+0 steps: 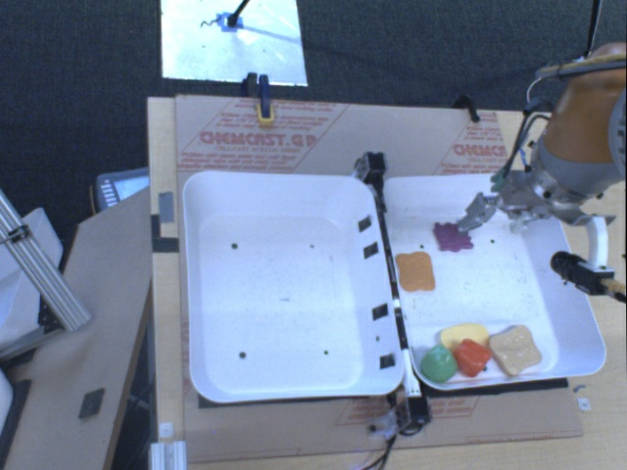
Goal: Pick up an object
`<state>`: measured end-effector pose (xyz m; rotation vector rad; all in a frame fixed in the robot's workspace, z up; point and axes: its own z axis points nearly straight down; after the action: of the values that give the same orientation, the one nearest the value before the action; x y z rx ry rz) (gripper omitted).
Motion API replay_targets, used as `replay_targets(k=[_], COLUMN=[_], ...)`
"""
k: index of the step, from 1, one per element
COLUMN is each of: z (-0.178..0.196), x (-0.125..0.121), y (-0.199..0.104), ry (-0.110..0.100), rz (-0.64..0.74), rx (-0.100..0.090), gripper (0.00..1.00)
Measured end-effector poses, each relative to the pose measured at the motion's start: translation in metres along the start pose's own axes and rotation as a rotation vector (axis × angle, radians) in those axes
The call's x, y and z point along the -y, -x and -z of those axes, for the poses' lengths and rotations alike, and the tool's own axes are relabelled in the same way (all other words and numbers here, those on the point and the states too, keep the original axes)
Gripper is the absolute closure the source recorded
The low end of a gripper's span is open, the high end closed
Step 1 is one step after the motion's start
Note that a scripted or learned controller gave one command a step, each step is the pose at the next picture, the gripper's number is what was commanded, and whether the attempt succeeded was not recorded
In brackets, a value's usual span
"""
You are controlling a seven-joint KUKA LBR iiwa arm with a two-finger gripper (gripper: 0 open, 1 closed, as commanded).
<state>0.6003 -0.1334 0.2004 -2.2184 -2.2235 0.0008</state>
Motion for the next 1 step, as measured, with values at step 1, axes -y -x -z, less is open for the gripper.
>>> replay_targets(k=[1], z=[-0.1188], x=[-0.0351], y=[-0.0132], ry=[0.001], rz=[0.002], rx=[0.002], gripper=[0.00])
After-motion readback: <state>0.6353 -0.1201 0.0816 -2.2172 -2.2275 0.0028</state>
